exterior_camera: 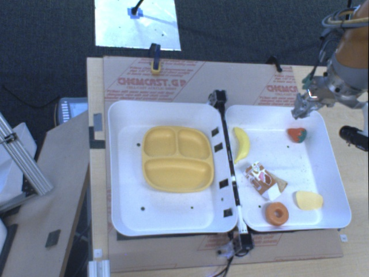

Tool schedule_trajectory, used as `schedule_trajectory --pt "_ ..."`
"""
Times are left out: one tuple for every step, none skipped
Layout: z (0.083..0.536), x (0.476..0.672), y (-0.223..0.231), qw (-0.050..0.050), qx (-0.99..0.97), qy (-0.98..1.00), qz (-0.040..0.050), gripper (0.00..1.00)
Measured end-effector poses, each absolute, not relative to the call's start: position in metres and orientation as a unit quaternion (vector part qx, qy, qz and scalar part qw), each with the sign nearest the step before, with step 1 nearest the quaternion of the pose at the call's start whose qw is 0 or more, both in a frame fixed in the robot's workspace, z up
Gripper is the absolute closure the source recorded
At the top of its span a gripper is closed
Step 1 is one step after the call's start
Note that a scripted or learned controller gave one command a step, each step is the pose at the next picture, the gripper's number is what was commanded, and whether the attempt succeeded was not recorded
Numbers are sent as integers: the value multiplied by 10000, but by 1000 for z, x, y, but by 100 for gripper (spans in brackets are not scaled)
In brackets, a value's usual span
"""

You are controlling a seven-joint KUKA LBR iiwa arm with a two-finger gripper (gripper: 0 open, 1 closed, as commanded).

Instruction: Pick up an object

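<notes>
The right bin [334, 172] holds a red strawberry [297, 134] near its far right corner, a yellow banana [241, 143] by its left wall, a brown and white wrapped snack [262, 179] in the middle, an orange doughnut [277, 213] at the front and a pale yellow wedge [309, 200] at the front right. My gripper [302, 109] hangs over the far right rim of this bin, a little behind the strawberry and apart from it. I see nothing between its tips.
The left bin [121, 172] holds a yellow divided plate [176, 157]. A black clip row [225, 154] runs between the two bins. A black part [353, 136] sticks in at the right edge beside the right bin.
</notes>
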State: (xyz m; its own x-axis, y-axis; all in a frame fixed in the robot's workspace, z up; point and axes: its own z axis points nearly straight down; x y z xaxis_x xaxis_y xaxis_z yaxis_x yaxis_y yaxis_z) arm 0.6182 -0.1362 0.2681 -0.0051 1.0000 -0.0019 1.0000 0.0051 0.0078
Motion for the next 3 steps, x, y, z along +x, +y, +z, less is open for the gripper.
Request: schedule_trajectory --pt "270 631 -86 13 7038 7104 19 100" --pt "263 628 -31 0 7036 7106 11 100" --pt "256 641 31 1 7032 7109 16 100"
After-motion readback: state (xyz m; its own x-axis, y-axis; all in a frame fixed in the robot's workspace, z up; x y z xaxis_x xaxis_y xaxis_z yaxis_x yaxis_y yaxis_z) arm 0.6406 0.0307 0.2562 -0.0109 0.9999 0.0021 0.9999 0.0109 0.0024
